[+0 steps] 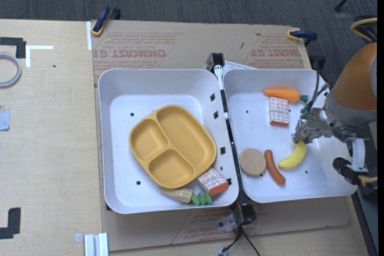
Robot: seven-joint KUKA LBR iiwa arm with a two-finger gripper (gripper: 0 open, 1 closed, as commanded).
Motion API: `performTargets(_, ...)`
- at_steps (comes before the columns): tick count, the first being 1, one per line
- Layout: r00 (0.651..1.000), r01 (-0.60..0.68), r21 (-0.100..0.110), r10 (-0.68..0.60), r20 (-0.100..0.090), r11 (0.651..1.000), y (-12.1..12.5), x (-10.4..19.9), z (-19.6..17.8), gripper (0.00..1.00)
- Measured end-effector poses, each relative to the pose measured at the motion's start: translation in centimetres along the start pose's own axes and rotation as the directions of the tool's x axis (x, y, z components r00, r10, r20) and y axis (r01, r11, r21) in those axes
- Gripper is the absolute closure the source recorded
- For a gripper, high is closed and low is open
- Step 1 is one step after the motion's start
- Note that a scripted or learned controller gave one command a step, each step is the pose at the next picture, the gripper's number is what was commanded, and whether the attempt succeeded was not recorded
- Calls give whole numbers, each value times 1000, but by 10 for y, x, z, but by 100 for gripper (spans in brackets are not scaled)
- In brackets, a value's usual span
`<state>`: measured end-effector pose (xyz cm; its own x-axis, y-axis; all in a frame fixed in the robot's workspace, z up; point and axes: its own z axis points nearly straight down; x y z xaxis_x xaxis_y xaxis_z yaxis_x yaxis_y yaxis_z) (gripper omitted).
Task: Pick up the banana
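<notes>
The banana [293, 156] lies in the right bin [252, 192], near its right wall, slanted, with a sausage [275, 166] just beside its lower end. The gripper [304, 132] sits directly over the banana's upper end; whether it is spread or closed cannot be told, and no fruit is seen pinched.

Judgement: the step in hand is the descent and grasp. It would go best with the gripper centred on the banana's thick middle instead of its tip, closing across the narrow width, clear of the sausage and the bin wall.

Count, right bin: one banana, one sausage, one carrot [282, 94], one small carton [278, 111], one round biscuit [252, 162]. Left bin [108, 129]: one yellow plate [173, 145] and a few small items at the front edge.
</notes>
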<state>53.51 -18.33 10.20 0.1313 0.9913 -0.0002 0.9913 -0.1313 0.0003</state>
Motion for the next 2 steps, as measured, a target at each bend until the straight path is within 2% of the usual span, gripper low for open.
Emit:
performTargets(1, 988, -152, 0, 152, 0, 988, -16, 67, -76, 100)
performTargets(2, 988, -152, 0, 152, 0, 988, -16, 67, -76, 0)
